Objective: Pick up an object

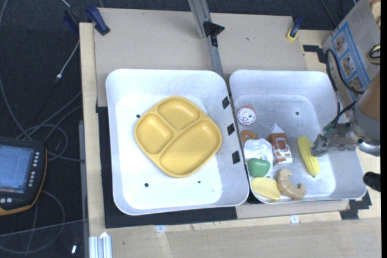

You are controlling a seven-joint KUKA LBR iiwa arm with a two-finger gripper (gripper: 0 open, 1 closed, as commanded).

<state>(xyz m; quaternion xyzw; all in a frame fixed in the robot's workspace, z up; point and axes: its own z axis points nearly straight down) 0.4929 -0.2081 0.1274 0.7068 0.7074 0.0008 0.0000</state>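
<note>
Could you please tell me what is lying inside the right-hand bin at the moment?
The right bin holds a corn cob, green pepper, small carton and round white piece; items beneath the pile are covered.

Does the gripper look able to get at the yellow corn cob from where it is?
Probably yes: the gripper sits right beside the corn cob in the right bin, with nothing lying between them.

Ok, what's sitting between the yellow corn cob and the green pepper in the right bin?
In the camera view, a small brown-and-white carton stands between the corn cob and green pepper.
</note>
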